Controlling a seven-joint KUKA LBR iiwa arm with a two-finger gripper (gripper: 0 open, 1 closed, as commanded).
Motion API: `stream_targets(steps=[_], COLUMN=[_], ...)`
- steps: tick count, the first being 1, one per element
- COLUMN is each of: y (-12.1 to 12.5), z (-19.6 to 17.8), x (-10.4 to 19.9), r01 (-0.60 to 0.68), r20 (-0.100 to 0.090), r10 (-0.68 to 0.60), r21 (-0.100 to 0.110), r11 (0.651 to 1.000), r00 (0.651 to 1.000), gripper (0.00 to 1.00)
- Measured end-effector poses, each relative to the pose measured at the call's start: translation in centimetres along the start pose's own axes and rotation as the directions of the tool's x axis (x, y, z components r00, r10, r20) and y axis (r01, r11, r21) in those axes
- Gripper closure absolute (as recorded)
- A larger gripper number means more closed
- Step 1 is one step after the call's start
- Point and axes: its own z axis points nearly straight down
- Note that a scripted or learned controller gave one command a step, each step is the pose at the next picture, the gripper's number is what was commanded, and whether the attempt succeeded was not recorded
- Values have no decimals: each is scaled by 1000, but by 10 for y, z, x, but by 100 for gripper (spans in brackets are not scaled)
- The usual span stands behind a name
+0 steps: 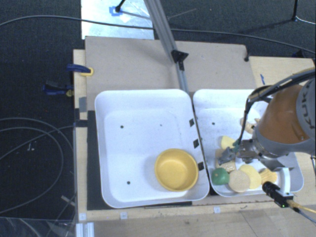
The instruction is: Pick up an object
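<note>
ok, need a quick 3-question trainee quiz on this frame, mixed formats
1. True or false: the yellow bowl sits in the right bin.
2. Which bin is the tool over? A) left bin B) right bin
3. Fill in: the green object lies next to a round ____ coloured piece.

Key: 1 false, the bowl is in the left bin. 2 B. 3 cream.

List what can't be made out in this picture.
- Gripper: fingers too small and dark to tell their state or whether anything is between them.
- Right bin: its right part is hidden under the arm.
- Pale pieces near the green ball: partly covered by the arm; what they are is unclear.
- Arm: cut off by the right edge.
</note>
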Motion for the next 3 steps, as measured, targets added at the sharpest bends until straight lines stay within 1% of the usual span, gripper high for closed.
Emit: stream_targets(steps=[1,2,3], y=[2,2,4], z=[-13,-75,-102], x=[0,5,5], r01=[1,5,5], r20=[1,2,2], r10=[-1,-5,-5], r21=[-6,-11,-9], r11=[1000,1000,1000], r00=[1000,1000,1000], gripper=[100,100,100])
